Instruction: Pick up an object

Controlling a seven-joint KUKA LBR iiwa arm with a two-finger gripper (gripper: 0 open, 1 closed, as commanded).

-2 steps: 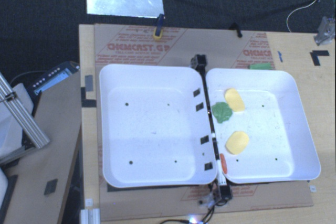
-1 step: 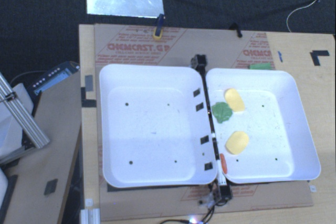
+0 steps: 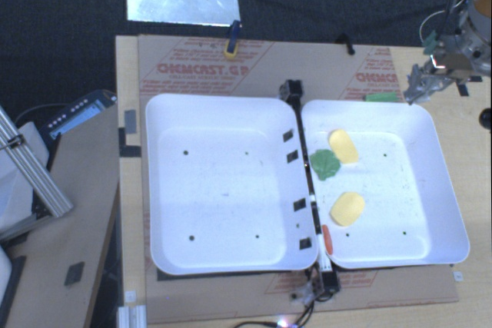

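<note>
the claw [image 3: 419, 91] is hovering past the right bin's [image 3: 450, 188] far corner; its opening cannot be told, and it is carrying nothing visible. two yellow pieces [image 3: 343, 147] [image 3: 347, 208] and a green piece [image 3: 324, 164] are lying by the divider; a centred descent is advisable.

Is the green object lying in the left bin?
No, the green object lies in the right bin, beside its left wall.

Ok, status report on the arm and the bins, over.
Gripper above the right bin's far corner, nothing seen held. Two yellow pieces, a green piece and a small orange piece lie in that bin. Nothing blocking them.
</note>
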